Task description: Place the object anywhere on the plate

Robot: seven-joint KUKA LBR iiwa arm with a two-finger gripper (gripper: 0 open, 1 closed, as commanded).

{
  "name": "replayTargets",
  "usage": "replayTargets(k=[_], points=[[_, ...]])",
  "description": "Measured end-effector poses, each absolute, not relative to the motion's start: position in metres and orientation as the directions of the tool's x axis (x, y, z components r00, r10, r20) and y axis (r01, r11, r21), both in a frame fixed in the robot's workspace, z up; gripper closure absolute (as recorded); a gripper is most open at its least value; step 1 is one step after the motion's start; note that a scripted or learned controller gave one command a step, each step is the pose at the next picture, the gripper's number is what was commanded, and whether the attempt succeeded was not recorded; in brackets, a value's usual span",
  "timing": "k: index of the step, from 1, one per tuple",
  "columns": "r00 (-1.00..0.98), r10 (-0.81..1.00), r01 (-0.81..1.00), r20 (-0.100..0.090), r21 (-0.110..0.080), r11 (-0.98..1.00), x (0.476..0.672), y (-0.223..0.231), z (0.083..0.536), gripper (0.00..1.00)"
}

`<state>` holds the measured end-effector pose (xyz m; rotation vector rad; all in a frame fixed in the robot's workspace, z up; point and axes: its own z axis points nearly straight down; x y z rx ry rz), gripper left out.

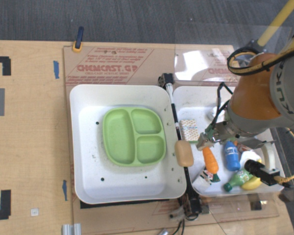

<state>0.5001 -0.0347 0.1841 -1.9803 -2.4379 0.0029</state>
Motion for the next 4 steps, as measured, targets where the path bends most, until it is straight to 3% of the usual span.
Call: replayTargets(k=[1,2,3,4], points=[[-0.226,0.974,0.974,-0.001,0.005,0.226,0.528,0.014,0.185,1.00],[0.126,0.992,0.992,0.003,0.000,-0.126,0.520,0.141,0.210,1.00],[0.144,0.990,0.990,0.001,0.001,-0.144,0.565,0.183,0.237,1.00],[0.146,0.989,0.989,-0.003,-0.002,-0.146,0.564,0.181,0.236,0.00]])
